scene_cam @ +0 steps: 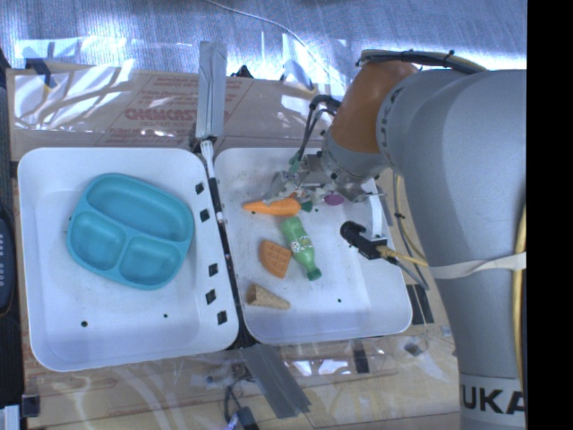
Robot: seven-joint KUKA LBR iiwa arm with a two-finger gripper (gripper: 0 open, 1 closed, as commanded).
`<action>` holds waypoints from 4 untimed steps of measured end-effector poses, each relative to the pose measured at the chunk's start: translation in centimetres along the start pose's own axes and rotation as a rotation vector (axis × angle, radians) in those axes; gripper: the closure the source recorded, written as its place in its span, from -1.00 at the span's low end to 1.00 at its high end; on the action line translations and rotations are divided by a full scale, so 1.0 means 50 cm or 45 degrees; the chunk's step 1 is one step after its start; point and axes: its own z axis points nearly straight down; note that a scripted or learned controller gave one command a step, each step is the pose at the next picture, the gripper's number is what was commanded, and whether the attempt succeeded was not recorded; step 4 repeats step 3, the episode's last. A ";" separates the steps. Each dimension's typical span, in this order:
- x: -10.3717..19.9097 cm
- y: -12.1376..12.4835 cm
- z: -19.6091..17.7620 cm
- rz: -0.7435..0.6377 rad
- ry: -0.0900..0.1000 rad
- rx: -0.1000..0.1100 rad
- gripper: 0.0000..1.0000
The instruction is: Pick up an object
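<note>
**Bright toys showing against white bins**

2 white bins (pixel 54 330) are sitting side by side, the left one carrying a turquoise divided plate (pixel 130 231). In the right one, an orange carrot (pixel 273 208), a green bottle (pixel 301 247), a tan-orange waffle piece (pixel 276 258) and a beige cone (pixel 267 297) are lying. The grey arm (pixel 466 177) is wearing its orange band (pixel 363 110).

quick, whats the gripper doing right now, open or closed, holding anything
Gripper: low in the right white bin, at the back, just above the orange toy carrot; open or closed cannot be told, and nothing is seen in its grasp.
</note>
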 end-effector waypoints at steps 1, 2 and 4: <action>0.016 -0.090 0.025 0.002 0.001 0.023 -1.00; 0.015 -0.089 0.004 -0.003 0.001 0.024 1.00; 0.115 -0.103 -0.197 -0.003 0.003 0.009 1.00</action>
